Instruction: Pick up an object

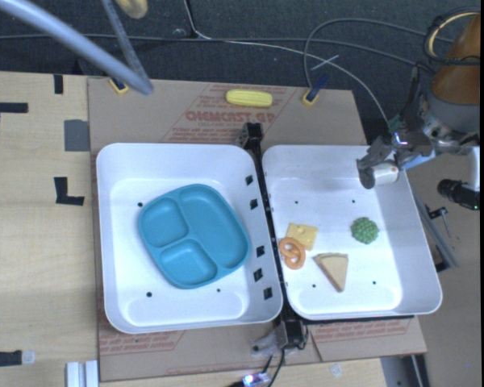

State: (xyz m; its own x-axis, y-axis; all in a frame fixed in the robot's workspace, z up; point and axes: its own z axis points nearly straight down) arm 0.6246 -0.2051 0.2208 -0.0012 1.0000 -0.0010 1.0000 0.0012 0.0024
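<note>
From my end nothing is picked yet: the gripper (377, 171) hangs over the right bin's (339, 301) far right edge, its grasp impossible to judge, while the green ball (365, 230), cheese (302, 235), pretzel (291, 253) and sandwich wedge (332, 269) lie inside.

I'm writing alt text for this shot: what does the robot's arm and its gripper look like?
The arm is grey with an orange band above the wrist, rounded and glossy, entering from the right. Thin cables loop around and behind it. Its gripper is a small, blocky grey-and-metallic piece with a dark tip, too blurred to make out finer markings.
</note>
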